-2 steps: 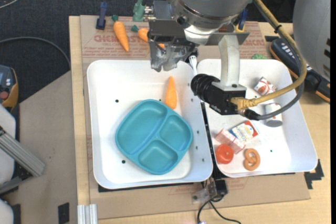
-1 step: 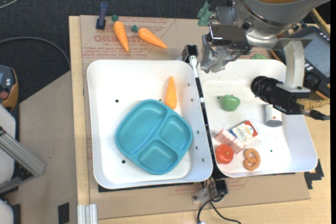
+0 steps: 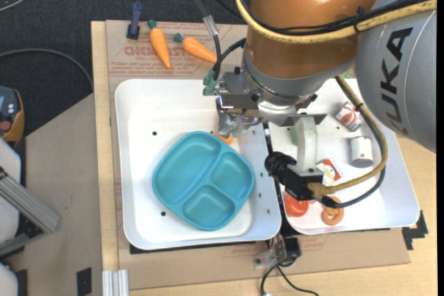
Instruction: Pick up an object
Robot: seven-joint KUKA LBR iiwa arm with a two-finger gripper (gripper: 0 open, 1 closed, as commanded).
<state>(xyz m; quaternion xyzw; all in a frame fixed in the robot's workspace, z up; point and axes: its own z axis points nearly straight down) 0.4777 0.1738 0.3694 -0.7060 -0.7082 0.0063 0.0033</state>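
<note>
My gripper (image 3: pixel 229 125) hangs low over the left bin (image 3: pixel 133 149), at its back right part, just past the far edge of a blue divided plate (image 3: pixel 201 180). A small orange thing (image 3: pixel 225 138) peeks out right under the gripper, against the plate's rim; most of it is hidden. I cannot see whether it is between the fingers. The big orange and grey wrist covers the space above.
The right bin (image 3: pixel 397 192) holds a white can with a red label (image 3: pixel 349 116), a white cylinder (image 3: pixel 361 149), a red piece (image 3: pixel 297 205) and an orange ring (image 3: pixel 331 215). Two toy carrots (image 3: pixel 160 46) (image 3: pixel 198 49) and a blue thing (image 3: pixel 134 19) lie on the cardboard behind the bins.
</note>
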